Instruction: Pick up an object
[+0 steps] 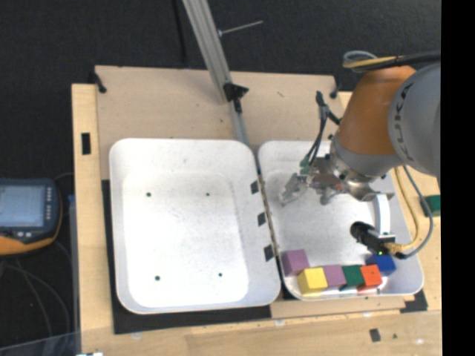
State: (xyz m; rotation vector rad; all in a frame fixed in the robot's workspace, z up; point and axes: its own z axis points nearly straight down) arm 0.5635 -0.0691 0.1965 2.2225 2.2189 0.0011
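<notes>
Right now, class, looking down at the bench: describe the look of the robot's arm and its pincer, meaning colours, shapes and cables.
The arm is thick and rounded, grey, with a broad orange band above the wrist. Thin dark cables run down beside it. The pincer is small, pale grey metal, on a grey metal mount. A yellow cable loops beneath the arm.
</notes>
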